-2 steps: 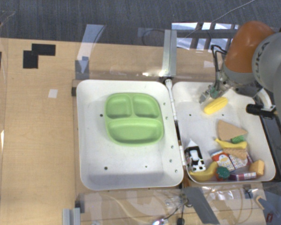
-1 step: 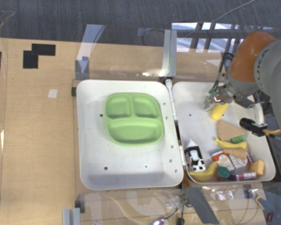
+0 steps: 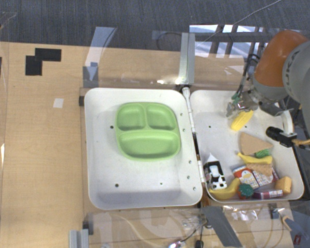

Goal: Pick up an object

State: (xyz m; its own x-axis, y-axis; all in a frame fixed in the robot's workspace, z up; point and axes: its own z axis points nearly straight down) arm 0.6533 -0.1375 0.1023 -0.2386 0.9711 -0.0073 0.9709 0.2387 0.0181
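My gripper (image 3: 237,106) hangs low over the far part of the right bin (image 3: 212,120), reaching in from the right under the orange wrist band. A yellow corn cob (image 3: 242,120) lies on the bin floor just below and right of the gripper tip, touching it or nearly so. Whether the cob is held is not visible. A tan bread slice (image 3: 253,143), a banana (image 3: 256,158), a black-and-white carton (image 3: 214,173), a printed snack pack (image 3: 256,177) and an orange block (image 3: 284,184) lie nearer the front.
The left bin (image 3: 101,154) holds a green divided plate (image 3: 147,129). A metal divider rail (image 3: 191,133) separates the two bins. The grey arm body (image 3: 299,66) looms over the right bin's far right corner. Several small items crowd the right bin's front edge.
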